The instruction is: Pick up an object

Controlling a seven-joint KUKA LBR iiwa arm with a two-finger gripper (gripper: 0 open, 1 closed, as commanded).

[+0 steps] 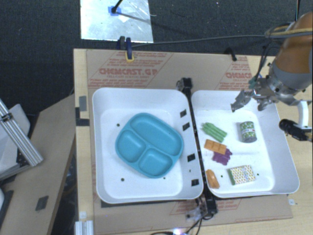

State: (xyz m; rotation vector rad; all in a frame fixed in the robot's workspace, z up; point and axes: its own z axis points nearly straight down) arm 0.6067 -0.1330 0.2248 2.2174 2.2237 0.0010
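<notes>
My gripper hangs over the back of the right bin, its two dark fingers spread apart with nothing between them. Below it in that bin lie a green patterned can, a green ridged piece, an orange block, a purple piece, a small orange item and a speckled box. The can sits a little in front of the fingers, apart from them.
The left bin holds a blue divided plate. A black divider runs between the bins. A clamp and a foil sheet lie behind the bench. Cables cross at the back.
</notes>
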